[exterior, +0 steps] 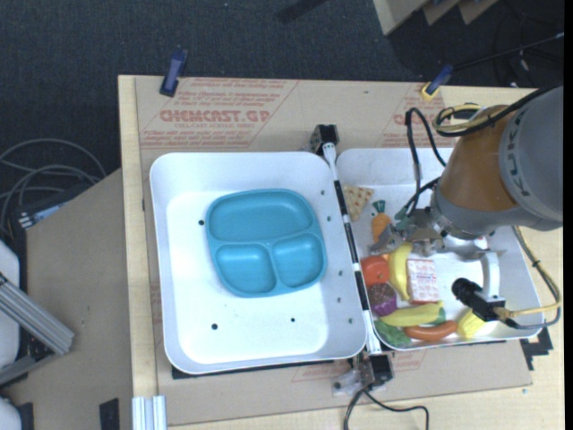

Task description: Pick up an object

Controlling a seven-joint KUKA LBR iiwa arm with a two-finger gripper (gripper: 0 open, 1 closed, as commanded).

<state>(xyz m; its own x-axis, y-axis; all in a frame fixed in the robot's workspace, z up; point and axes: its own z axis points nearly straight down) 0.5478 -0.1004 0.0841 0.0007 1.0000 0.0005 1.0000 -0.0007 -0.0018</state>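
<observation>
The right bin holds a heap of small toy foods crowded against its near-left corner. A red tomato-like piece sits close beside the divider between the bins, with a dark purple piece just below it. Next to them a yellow block stands upright, touching a white packet with red print. Along the bin's near wall lie a yellow banana, a red sausage-shaped piece on something green, and another yellow piece to their right. Farther back a small orange carrot-like piece rests near a tan cracker by the divider.

The arm comes in from the right and covers much of that bin, its orange band sitting directly over the far-right part. The gripper hangs low over the heap, just above the yellow block and the packet (whether it is spread or pressed together cannot be told, since the wrist hides it). A black part of the wrist assembly juts out over the bin's right side, and a black cable loops across its back.

The left bin carries a blue divided plate, lying flat near its middle. Both bins rest on a cardboard-covered bench.
</observation>
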